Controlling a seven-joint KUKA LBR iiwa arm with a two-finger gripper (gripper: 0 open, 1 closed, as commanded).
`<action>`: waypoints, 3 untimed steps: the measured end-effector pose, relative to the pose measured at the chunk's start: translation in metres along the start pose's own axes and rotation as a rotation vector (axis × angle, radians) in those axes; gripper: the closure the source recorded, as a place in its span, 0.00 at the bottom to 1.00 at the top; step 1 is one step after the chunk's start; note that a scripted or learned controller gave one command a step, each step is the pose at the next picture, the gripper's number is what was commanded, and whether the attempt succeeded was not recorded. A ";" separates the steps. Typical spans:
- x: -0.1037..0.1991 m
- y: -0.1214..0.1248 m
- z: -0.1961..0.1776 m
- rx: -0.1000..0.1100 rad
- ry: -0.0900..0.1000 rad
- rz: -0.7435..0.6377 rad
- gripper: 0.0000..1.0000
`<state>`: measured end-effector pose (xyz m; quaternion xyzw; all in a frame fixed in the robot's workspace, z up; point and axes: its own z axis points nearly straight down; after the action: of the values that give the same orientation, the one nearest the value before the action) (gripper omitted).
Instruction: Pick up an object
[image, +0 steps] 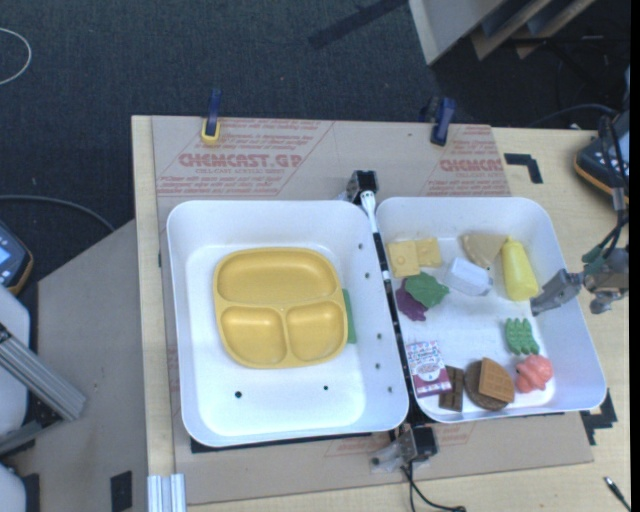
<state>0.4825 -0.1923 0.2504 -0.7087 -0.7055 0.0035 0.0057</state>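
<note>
My claw (566, 290) hangs at the right bin's (560, 225) right rim, just beside the yellow bottle (518, 269). Whether it is apart or together, I cannot tell. A yellow tray (280, 305) lies in the left bin (195, 300).

Dark carpet floor (120, 60) surrounds the wooden bench (150, 300).

Half-seen things at the bench

A green piece (348, 315) hides mostly behind the yellow tray (279, 305); the arm (610, 275) runs off the right edge, its gripper (556, 291) too blurred to read, and the print on the near packet (426, 365) is illegible.
</note>
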 end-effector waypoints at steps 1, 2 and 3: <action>0.001 0.003 -0.007 -0.014 -0.004 -0.005 0.00; 0.011 -0.001 0.046 -0.009 0.000 -0.005 0.00; 0.012 0.008 0.092 -0.010 -0.001 -0.004 0.00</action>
<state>0.4894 -0.1799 0.1587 -0.7071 -0.7071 0.0003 0.0019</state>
